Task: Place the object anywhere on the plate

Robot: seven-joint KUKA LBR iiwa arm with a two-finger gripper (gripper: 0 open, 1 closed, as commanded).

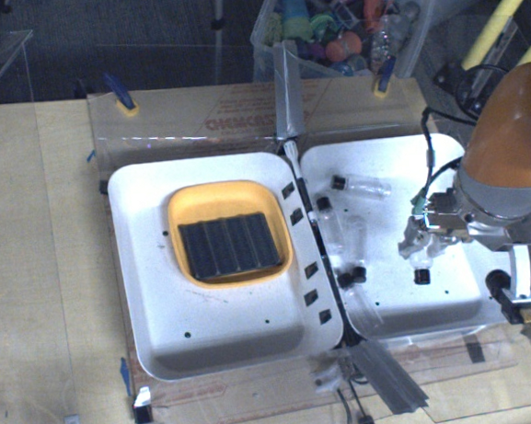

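A yellow plate (pixel 183 214) lies in the left bin (pixel 147 337). A black ridged rectangular object (pixel 230 246) rests flat on the plate and covers most of its middle. My gripper (pixel 423 243) hangs low over the right bin (pixel 458 305), near its right side, well away from the plate. A small black piece (pixel 422 277) lies on the bin floor just below the gripper. I see nothing held in the gripper.
Several clear plastic pieces with black caps (pixel 350 276) lie in the right bin's left half, one near the top (pixel 339 183). A divider with black clips (pixel 307 240) separates the bins. A box of colourful toys (pixel 336 16) stands behind them.
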